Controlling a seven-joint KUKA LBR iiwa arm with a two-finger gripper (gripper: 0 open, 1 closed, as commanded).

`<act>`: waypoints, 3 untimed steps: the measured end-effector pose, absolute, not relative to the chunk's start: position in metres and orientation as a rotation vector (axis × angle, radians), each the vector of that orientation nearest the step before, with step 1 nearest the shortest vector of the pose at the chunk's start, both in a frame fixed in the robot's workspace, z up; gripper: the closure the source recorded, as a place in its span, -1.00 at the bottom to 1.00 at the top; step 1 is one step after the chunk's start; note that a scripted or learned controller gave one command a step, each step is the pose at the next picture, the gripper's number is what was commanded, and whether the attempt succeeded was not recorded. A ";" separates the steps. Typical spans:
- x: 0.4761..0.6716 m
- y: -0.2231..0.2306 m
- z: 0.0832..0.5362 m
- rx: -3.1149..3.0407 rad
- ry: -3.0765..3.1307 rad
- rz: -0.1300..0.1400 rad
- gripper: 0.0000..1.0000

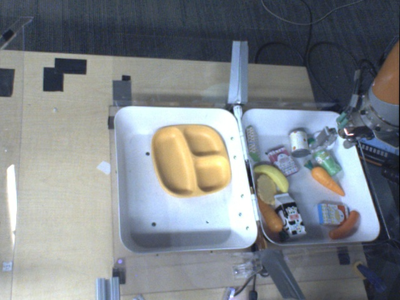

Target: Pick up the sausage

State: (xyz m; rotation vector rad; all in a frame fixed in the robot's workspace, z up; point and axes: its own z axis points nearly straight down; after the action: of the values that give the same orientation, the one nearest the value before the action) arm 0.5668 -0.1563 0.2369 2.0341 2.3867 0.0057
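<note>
A: Camera view, looking down: end effector [330,136] hovers near the right bin's [369,195] far right edge, above a small metal can [299,142]. Whether it is wide or narrow, I cannot tell.

B: And the sausage [345,225]?

A: Reddish-brown, in the near right corner, touching a small carton [332,213] and close against the bin wall.

B: Risk?

A: Likely a finger striking the wall or grabbing the carton, or the carrot [327,179] being mistaken for it.

Arm [386,86] reaches in; gripper [326,137] points left.
</note>
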 end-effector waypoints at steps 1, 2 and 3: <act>0.622 -0.161 0.267 2.547 1.833 0.005 -1.00; 0.670 -0.161 0.327 2.767 1.481 0.006 -1.00; 0.672 -0.159 0.339 2.756 1.495 0.009 1.00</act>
State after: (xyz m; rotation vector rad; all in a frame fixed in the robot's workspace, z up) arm 0.6723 -0.1588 0.3385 2.7564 1.4949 0.0089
